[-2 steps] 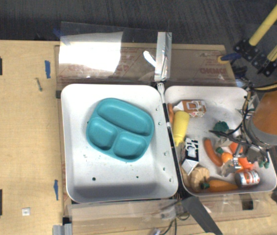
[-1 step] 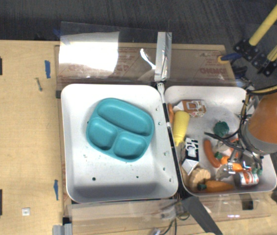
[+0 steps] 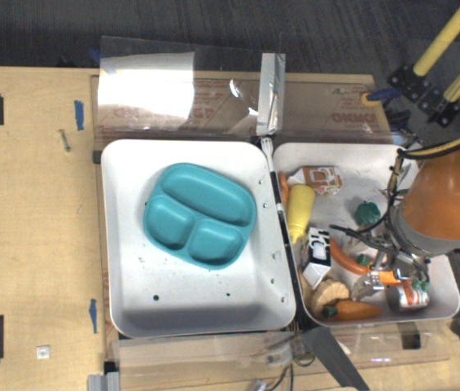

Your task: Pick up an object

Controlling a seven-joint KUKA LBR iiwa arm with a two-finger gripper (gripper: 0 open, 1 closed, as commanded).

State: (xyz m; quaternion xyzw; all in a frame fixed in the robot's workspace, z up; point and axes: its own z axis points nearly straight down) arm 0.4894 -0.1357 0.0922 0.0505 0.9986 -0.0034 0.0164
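The right bin holds a jumble of small objects. A yellow bottle-shaped piece lies by its left wall, with a white and orange packet behind it. A small green item sits mid-bin. Near the front lie an orange carrot, a tan biscuit, a black and white card and a silver can. My gripper is low in this bin's front right part, over the can and a small orange piece. Cables and the wrist hide its tips.
The left bin holds a teal divided plate. The arm's orange band overhangs the right bin's right side. A clear divider stands behind the bins. Yellow rods cross the top right corner.
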